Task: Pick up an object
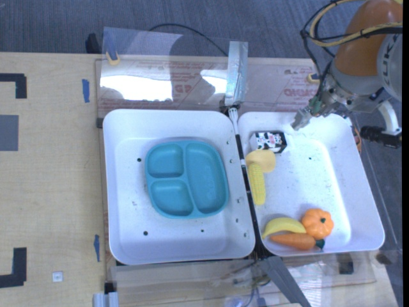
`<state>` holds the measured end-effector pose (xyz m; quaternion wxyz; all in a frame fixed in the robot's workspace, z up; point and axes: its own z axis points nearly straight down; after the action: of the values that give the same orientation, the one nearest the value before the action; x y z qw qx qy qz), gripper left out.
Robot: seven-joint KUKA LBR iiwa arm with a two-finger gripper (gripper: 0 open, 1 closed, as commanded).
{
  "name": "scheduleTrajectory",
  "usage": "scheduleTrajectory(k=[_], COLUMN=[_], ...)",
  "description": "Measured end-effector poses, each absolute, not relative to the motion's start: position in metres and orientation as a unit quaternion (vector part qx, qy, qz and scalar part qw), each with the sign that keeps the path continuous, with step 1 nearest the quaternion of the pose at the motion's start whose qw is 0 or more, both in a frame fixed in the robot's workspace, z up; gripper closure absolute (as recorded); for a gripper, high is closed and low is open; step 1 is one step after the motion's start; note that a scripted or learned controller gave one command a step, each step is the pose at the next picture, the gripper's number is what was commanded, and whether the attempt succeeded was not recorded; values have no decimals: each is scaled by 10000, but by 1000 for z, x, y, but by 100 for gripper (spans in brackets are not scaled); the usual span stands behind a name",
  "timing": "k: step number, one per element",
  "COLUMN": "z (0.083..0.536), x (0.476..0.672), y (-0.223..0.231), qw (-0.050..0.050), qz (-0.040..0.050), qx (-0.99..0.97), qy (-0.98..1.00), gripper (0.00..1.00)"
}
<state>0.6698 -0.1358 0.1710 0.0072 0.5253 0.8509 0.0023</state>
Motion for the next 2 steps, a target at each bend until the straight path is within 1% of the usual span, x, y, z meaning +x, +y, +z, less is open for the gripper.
scheduleTrajectory(k=[1,2], z=[99,229], x=[665,661], y=[-149,-227], qw=[-31,111], qz=[-14,4], qx=[5060,4778], qy=[8625,8784], gripper=[100,100])
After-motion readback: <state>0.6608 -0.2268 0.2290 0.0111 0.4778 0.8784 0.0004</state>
